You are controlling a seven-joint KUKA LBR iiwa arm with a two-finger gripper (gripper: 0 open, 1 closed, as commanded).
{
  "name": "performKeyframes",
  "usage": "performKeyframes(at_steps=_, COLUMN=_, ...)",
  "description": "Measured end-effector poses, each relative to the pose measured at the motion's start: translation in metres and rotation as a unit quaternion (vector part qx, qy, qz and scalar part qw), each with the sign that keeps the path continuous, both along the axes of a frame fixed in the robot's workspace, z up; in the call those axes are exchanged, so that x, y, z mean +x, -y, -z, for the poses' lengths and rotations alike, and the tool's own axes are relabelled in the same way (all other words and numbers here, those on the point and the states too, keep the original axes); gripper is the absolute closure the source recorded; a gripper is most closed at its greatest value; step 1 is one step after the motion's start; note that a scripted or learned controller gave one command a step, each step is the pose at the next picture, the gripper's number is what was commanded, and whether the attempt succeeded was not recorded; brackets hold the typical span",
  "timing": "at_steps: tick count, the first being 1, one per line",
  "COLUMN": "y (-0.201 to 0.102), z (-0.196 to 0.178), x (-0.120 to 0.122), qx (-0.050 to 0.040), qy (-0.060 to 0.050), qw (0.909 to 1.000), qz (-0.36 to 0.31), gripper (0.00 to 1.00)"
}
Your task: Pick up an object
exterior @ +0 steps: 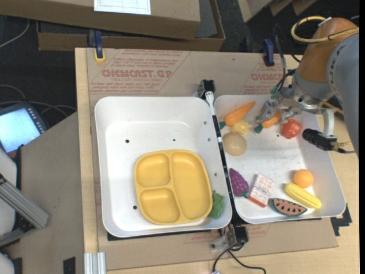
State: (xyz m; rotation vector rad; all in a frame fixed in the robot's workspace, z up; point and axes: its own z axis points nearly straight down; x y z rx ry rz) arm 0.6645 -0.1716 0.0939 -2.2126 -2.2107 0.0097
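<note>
Nearest the camera, a green leafy plastic vegetable (218, 205) is lying in the left shallow white bin (108, 153), tucked against the near right corner of a yellow plastic three-compartment tray (172, 186) that is sitting in the near half of that bin.

Over in the right shallow white bin (331, 170), a toy watermelon slice (287, 206) is lying at the near edge, with a yellow toy corn cob (303, 196) just beside it and a small orange toy fruit (303, 178) just behind the corn. Left of those, a little red-and-white packet (261, 189) is lying next to a purple toy grape bunch (238, 182).

Further back, a beige round toy ball (234, 144) is sitting by the bin's left wall, a small pale yellow toy piece (241, 128) touching it, then an orange toy carrot (239, 113) behind that. A red toy tomato (290, 128) is lying to the right.

The end effector (271, 116) is hanging low at the far end of that bin, right over a small orange toy piece (271, 120). Can't tell how far open it is or whether it's got anything, honestly.
</note>
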Motion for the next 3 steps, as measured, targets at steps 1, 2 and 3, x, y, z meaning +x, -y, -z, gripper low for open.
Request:
performKeyframes(at_steps=1, y=-0.051, z=-0.046, x=-0.059, qx=-0.0013, qy=0.006, qw=1.0000, qz=-0.001, gripper=1.00)
performKeyframes(at_steps=2, y=-0.128, z=-0.094, x=-0.065, qx=-0.0012, qy=0.010, qw=0.9999, qz=-0.005, gripper=1.00)
performKeyframes(at_steps=3, y=-0.191, z=-0.110, x=-0.123, qx=-0.0013, qy=0.004, qw=1.0000, qz=-0.003, gripper=1.00)
